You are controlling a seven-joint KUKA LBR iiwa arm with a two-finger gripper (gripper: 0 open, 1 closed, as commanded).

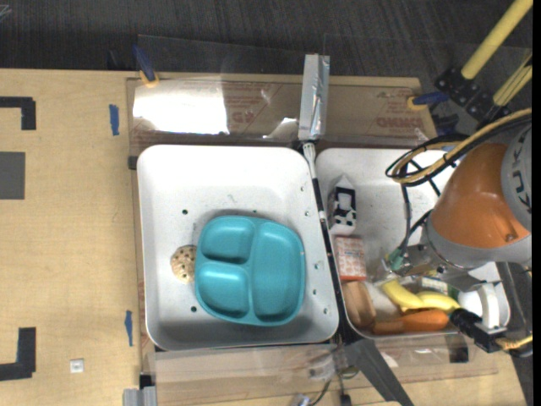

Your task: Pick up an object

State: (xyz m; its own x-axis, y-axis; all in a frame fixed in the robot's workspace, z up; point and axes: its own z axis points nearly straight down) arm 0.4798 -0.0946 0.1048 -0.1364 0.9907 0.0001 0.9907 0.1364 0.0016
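The arm hangs low over the right bin [372,163], so the reach-in step looks underway; whether its gripper [412,265] is clenched or released I cannot tell. Nearest the bin's front lie a carrot [420,320] and banana [412,297], likely targets. Left of them: a snack packet [349,256], a cow-print carton [342,206]. 1 teal divided plate [251,268] and a cookie [181,262] sit in the neighbouring bin.

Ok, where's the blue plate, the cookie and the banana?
Blue plate [250,268]: camera view, point on the middle ridge between its compartments.
Cookie [182,263]: camera view, point on its visible speckled top.
Banana [412,297]: camera view, point on its yellow middle.
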